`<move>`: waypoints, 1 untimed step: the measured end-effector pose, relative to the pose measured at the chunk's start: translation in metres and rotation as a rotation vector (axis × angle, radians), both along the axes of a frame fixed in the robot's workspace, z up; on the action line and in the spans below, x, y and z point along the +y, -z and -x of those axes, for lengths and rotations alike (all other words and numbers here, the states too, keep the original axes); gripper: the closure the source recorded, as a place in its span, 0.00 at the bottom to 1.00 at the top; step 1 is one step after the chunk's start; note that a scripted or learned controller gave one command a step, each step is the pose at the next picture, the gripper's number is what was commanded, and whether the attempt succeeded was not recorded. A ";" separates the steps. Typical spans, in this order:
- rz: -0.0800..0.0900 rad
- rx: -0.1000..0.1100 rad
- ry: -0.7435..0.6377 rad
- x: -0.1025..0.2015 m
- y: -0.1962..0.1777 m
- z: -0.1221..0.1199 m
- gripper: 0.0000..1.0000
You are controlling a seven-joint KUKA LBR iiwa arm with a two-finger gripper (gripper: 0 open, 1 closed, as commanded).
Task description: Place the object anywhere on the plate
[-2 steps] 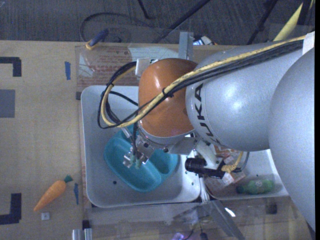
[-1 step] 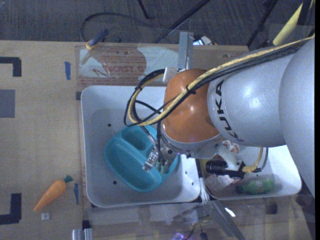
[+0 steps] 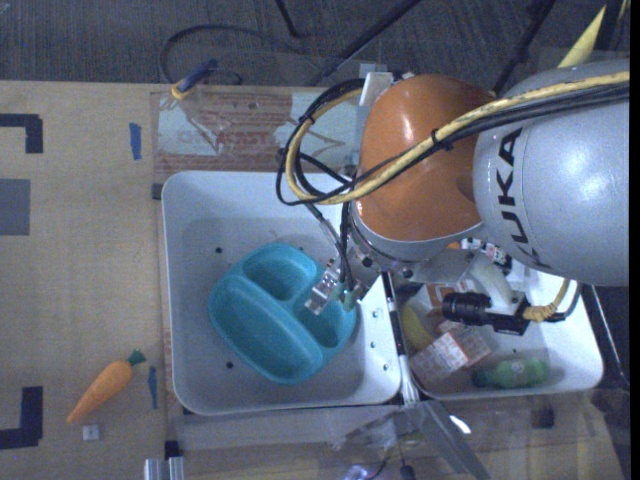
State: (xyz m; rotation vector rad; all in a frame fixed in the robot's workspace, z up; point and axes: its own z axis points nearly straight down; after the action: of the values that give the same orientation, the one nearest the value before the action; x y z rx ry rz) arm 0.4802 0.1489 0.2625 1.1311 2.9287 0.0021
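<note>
Plate (image 3: 268, 320) teal, divided, in left bin (image 3: 190, 208), tool (image 3: 333, 293) over its right rim, finger state unclear, carrot (image 3: 100, 389) on bench.

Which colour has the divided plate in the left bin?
Teal plate, shown best in the camera view.

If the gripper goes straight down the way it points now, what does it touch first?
Probably the teal plate: the gripper hangs over its right edge, inside the left bin. Height above it is unclear.
</note>
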 end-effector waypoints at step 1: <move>-0.001 -0.001 -0.122 0.074 0.034 -0.059 1.00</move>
State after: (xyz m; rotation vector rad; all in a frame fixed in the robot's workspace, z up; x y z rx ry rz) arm 0.5395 0.2231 0.2287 0.9505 2.9914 0.0038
